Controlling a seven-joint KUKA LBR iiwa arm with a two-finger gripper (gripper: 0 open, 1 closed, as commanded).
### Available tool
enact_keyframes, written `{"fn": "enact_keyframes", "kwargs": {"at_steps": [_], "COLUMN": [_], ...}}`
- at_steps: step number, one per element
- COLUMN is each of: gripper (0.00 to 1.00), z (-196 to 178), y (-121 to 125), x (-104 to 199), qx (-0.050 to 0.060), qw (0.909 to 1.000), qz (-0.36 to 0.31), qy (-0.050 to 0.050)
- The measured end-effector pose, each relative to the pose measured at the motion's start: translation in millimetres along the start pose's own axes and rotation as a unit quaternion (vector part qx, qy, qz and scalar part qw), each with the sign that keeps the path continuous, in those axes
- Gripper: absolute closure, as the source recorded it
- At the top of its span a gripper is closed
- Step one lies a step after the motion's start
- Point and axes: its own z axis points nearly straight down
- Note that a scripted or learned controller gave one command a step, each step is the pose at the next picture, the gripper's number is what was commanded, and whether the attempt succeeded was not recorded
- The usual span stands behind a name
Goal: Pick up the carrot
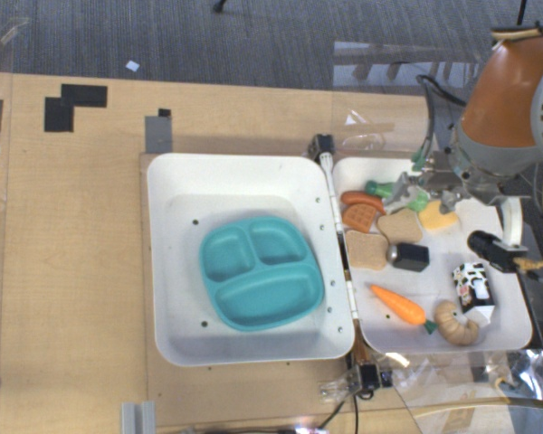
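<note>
The gripper (427, 188) hung over the far end of the right bin (511, 319), below the arm's orange band (516, 80). It sat low among the toys there, with a green piece (377, 188) just to its left and a yellow piece (439, 218) just beneath it. From this slanted view it could not be told how far the gripper was open, and nothing could be seen caught in it. The carrot (396, 303) lay well apart from it, on the floor of the same bin toward the near end and left of the middle. It lay on its side and slantwise, with its orange point aimed up and left toward the wall shared with the left bin (176, 242) and its green stub toward the lower right. That stub lay just beside a tan pastry (459, 325), though whether the two touched could not be told. Between the carrot and the gripper lay two tan bread slices (368, 252) (400, 228) and a small dark block (412, 257) with a silvery end. A black-and-white carton (472, 286) stood to the carrot's right. An orange waffle (362, 216) and a reddish sausage (362, 199) lay by the shared wall, left of the gripper. In the left bin a teal divided plate (261, 274) rested flat.
</note>
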Motion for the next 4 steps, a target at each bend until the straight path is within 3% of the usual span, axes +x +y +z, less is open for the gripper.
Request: {"fn": "enact_keyframes", "kwargs": {"at_steps": [1, 2, 3, 4], "gripper": [0.0, 0.0, 0.0, 1.0], "z": [42.0, 38.8, 134.9, 122.9], "y": [-91.4, -94.2, -91.6, -88.3], "x": [48.6, 11.6, -2.0, 0.4], "qx": [0.005, 0.0, -0.005, -0.009], "qw": [1.0, 0.9997, 0.9975, 0.9973], "qz": [0.001, -0.026, -0.071, -0.073], "qy": [0.001, 0.0, -0.001, 0.0]}}
